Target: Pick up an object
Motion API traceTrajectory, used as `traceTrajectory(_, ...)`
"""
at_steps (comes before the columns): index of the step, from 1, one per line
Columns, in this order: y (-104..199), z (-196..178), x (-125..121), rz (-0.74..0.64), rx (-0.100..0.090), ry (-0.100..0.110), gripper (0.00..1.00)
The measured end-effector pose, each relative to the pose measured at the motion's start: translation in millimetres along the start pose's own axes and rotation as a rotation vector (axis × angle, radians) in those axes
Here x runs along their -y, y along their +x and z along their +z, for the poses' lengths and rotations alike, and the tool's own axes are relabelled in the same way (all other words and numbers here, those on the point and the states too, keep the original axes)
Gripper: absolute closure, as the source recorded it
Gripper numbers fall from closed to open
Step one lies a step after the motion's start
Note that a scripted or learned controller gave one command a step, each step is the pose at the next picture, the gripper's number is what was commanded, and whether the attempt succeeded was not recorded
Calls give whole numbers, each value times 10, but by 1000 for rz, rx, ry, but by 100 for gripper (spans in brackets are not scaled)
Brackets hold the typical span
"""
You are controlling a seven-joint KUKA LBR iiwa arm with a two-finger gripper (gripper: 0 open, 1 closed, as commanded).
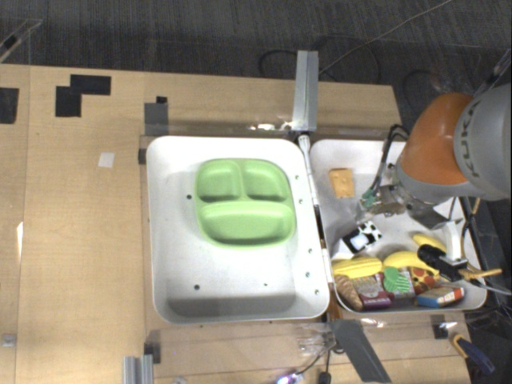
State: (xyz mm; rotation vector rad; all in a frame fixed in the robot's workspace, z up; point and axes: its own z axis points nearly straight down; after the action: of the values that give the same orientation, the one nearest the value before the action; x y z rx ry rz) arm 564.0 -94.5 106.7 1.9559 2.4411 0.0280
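The right bin point(320, 174) holds a heap of small objects along its near side. A tan square block point(342, 182) lies alone toward the far left of that bin. A small black-and-white object point(366, 234) sits just above the heap. My gripper point(376, 201) hangs low in the right bin, just beyond and slightly right of the black-and-white object, to the right of the tan block. The grey arm with its orange band point(436, 146) covers the bin's right part. Nothing can be seen held in the gripper.
The left bin point(172, 278) bears a green divided plate point(240, 201). In the heap lie yellow bananas point(404, 260), a green item point(395, 281), a dark packet point(372, 298) and a red-and-blue tube point(444, 297). A metal post point(306, 90) stands between the bins at the back.
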Motion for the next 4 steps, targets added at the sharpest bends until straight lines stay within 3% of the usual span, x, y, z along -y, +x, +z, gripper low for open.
traceTrajectory(1, 0, 0, 1, 0, 0, 0, 0)
traceTrajectory(2, 4, 179, -282, 132, 4, 10, 0)
traceTrajectory(3, 224, -792, -252, -10, 2, 15, 0)
traceTrajectory(4, -278, -1019, 245, -150, 2, 17, 0)
